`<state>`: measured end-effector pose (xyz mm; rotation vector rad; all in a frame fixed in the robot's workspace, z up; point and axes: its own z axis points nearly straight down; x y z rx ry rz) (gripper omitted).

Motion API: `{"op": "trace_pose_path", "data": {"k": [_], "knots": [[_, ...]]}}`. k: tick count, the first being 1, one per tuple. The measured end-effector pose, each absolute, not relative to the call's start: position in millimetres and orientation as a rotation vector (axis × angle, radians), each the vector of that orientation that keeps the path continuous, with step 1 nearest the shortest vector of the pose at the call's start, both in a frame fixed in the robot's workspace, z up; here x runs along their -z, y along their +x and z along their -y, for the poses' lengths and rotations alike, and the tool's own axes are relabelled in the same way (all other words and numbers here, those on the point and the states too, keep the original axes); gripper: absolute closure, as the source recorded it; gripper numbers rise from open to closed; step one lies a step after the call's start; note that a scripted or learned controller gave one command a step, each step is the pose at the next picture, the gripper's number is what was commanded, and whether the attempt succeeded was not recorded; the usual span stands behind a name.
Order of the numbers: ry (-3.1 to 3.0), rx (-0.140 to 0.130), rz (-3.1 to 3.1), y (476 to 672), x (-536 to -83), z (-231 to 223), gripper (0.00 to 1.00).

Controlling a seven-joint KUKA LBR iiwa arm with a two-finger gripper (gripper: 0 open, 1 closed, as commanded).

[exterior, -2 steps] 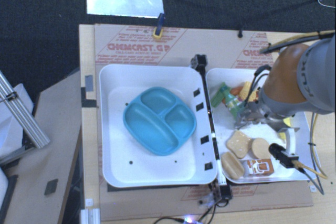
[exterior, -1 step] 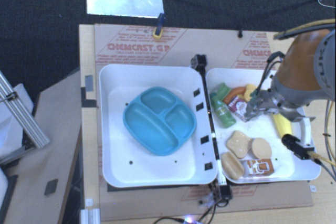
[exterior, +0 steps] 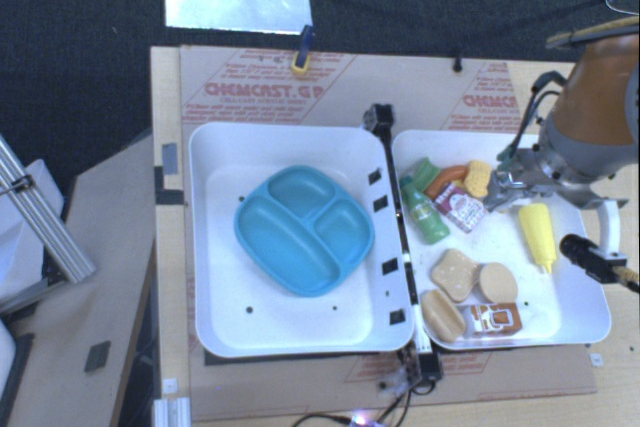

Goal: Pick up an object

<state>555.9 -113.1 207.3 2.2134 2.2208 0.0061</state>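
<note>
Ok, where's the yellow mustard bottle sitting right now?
The yellow mustard bottle lies in the right bin, toward its right side, just below the pincer and right of the ketchup packet.

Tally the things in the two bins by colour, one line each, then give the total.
Blue: 1, the divided plate
Green: 2, bottle and pepper
Yellow: 2, mustard bottle and corn
Orange: 1, hot dog
Red-white: 1, packet
Tan: 3, breads
Brown: 1, box
Total: 11

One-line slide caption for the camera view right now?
Arm's pincer hovers over toy food in the right bin, near the yellow bottle; blue plate in left bin.
</note>
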Motion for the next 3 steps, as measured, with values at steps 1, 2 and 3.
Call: {"op": "trace_pose_path", "data": {"k": [1,2,3], "knots": [[2.214,-0.005,-2.223,557.2,-225.7,113.1,1.00],[2.209,-0.006,-2.233,558.4,-230.9,54.5,1.00],[2.209,-0.005,-2.233,574.8,-220.7,-4.5,1.00]]}}
